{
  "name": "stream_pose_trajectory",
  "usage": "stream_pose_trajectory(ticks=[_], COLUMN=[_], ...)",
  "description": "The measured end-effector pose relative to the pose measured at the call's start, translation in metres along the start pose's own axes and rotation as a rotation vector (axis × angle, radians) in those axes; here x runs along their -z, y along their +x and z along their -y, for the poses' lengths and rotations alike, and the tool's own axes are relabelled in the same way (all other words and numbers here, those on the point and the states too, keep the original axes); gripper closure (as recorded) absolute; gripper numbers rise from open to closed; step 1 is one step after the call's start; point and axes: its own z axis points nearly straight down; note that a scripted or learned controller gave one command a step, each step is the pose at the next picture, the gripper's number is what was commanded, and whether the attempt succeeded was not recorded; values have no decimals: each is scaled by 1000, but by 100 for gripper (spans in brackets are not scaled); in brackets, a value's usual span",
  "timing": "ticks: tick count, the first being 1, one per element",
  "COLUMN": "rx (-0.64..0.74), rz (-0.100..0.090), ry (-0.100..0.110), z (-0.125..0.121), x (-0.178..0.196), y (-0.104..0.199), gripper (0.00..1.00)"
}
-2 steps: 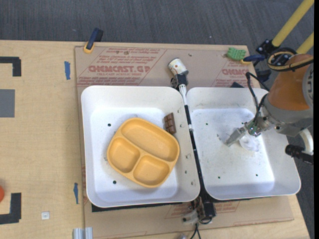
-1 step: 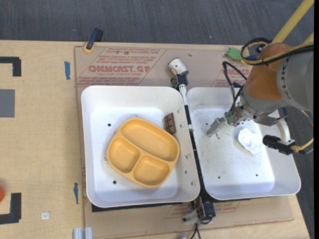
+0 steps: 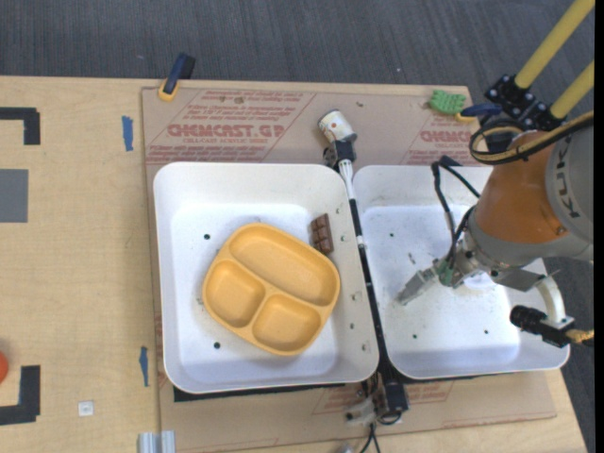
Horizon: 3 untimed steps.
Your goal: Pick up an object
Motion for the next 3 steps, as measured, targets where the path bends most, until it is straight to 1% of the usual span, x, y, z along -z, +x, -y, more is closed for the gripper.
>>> stream_pose_trajectory(ticks=[1,2,3], rx=[-92,-220,-223], rz=[0,-22,-31], ry=[-1,-3,-5], z=[-39,-38,38], x=[0,0,1], y=[-55,-112,-85], gripper=[0,0,0])
